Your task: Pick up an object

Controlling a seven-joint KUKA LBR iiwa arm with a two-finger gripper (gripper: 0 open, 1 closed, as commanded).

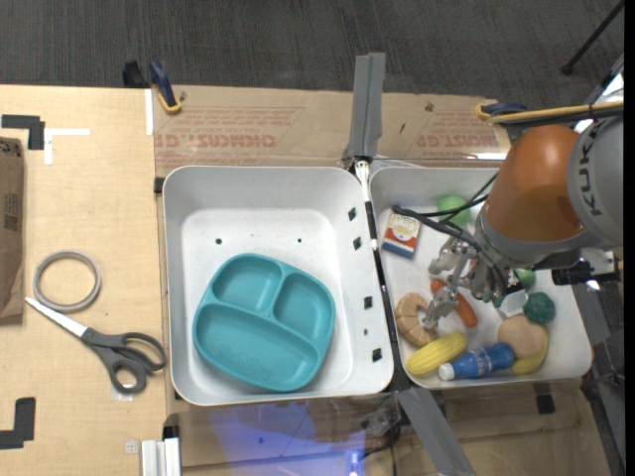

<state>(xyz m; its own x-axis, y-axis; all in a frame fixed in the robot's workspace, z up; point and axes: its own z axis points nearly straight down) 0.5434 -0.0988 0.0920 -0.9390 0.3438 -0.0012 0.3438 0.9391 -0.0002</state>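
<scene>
Gripper (444,291) hangs in the right bin (571,365), finger state indiscernible, just above a small orange carrot (464,311) beside the corn cob (437,354); carrot judged light, stiff, slick plastic, best pinched across its middle.

Left bin (179,266) holds the divided plate (264,322), right bin (571,365) packs the toys with the gripper (444,291) down among them, scissors (104,345) and tape roll (66,280) lie left on the worktop (79,186).
</scene>
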